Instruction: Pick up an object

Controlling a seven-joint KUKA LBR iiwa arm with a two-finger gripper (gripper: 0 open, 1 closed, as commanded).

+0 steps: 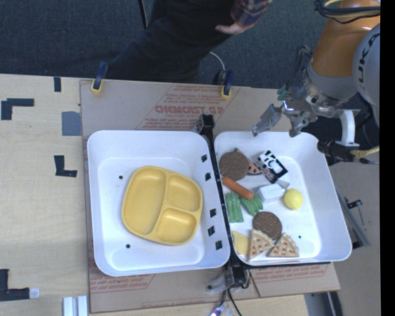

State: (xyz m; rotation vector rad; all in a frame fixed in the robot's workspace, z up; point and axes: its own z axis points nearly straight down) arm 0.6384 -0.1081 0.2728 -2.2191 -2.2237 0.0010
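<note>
My gripper (pixel 281 123) hovers open over the far edge of the right bin (pixel 327 185), with nothing between its fingers. Below it in that bin lie a brown patty (pixel 234 164), a black-and-white block (pixel 271 165), an orange carrot (pixel 237 187), green beans (pixel 241 205), a yellow lemon (pixel 293 199), a second brown patty (pixel 266 222) and pizza slices (pixel 273 245). The nearest items, the first patty and the black-and-white block, sit a little in front of the fingertips.
The left bin (pixel 105 185) holds a yellow divided tray (pixel 162 204). Both bins rest on a cardboard sheet (pixel 179 108) held by clamps at its far edge. A person's arm (pixel 247 15) shows at the top, behind the bench.
</note>
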